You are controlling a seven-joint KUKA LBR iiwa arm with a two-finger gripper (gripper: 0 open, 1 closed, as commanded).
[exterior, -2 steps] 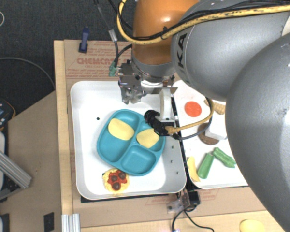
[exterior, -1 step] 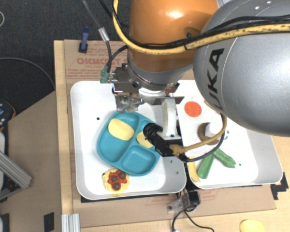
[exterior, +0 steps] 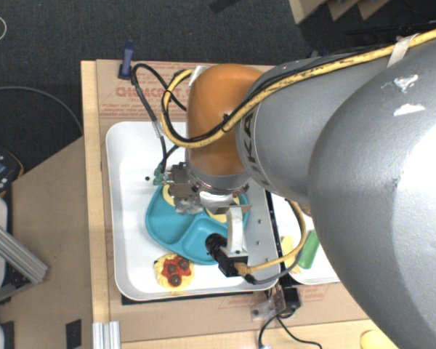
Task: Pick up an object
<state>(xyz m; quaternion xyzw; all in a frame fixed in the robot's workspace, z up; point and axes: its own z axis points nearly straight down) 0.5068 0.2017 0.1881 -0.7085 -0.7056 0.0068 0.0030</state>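
Overhead, the grey arm [exterior: 349,144] dominated the right half of the scene, its smooth rounded casing reaching from the right edge over both bins, with a glossy orange band [exterior: 218,118] above the wrist and a yellow cable [exterior: 327,62] strung along its length. Beneath it the tan bench [exterior: 94,195] ended in a straight left edge, with dark floor [exterior: 43,42] beyond. The left white bin [exterior: 127,209], shallow with rounded corners, kept bare room along its left wall and far corner; the arm covered most of the right bin [exterior: 316,276], leaving just a near sliver. The gripper [exterior: 191,203] hung low over the middle of the left bin, directly above a teal plastic dish [exterior: 163,224] with a curved, scooped form; whether it was gripping anything could not be made out, since the wrist hid its lower end. A green item [exterior: 309,249] lay in the right bin beside the arm. A small yellow piece with red spots [exterior: 174,270] sat near the left bin's front wall, just beside the dish.
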